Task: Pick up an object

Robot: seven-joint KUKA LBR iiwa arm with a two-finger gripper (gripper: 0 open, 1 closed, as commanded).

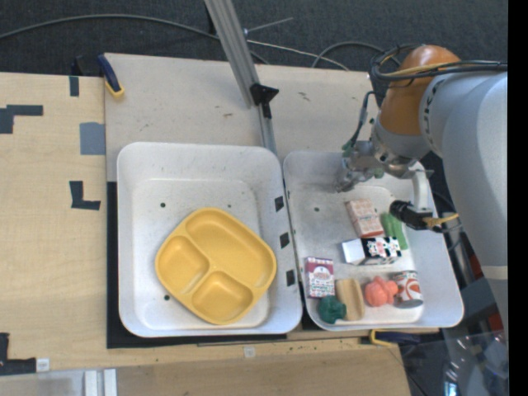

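A dark carpet floor (pixel 124 7) fills the top of the frame, with thin cables (pixel 165 25) lying on it. On the left stands a light wooden table (pixel 49 246) with grey tape marks (pixel 92 137).

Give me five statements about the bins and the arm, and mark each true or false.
1. The yellow tray lies in the left bin. True.
2. The tool is over the left bin. False: it is over the right bin, near its far end.
3. The green toy lies at the right bin's near edge. True.
4. The yellow tray has one compartment. False: it has three.
5. The orange toy lies on the yellow tray. False: it lies in the right bin.
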